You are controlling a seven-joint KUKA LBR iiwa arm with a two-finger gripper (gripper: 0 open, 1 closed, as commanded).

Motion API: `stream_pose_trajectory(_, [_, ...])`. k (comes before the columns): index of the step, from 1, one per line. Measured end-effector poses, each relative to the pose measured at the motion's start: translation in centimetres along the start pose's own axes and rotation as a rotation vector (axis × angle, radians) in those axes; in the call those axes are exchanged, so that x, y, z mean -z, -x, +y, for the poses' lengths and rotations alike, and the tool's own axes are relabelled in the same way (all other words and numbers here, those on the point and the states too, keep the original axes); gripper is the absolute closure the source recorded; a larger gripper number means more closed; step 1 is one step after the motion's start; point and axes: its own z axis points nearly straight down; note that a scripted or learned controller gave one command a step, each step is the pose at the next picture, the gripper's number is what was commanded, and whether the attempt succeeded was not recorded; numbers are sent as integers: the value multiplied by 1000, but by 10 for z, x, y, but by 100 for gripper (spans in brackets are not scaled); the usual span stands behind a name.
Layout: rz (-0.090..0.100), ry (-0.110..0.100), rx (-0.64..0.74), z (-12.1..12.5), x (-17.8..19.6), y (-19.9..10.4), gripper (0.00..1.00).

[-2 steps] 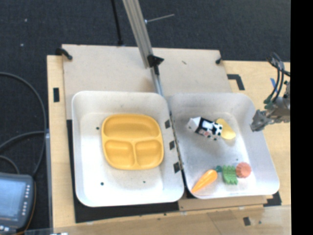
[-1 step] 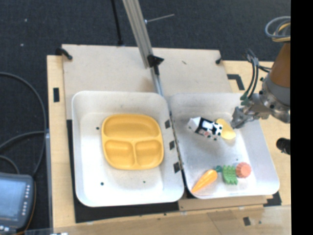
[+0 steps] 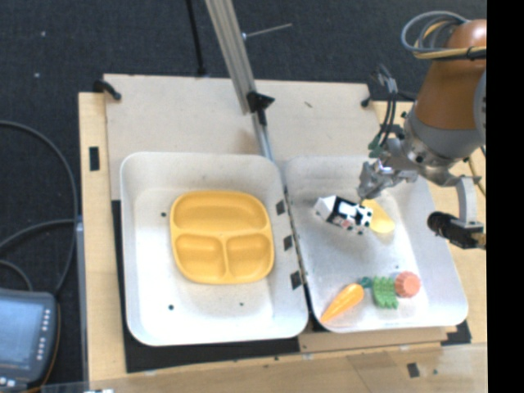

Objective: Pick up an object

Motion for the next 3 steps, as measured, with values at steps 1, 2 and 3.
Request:
stream_pose_trajectory(1, [0,0,-1,14,-8,-42,100])
stream_pose_trajectory(2, [1,1,0,32,-4,-90,100])
stream_pose_trajectory(3, [1,0,0,65,-15,-141,100])
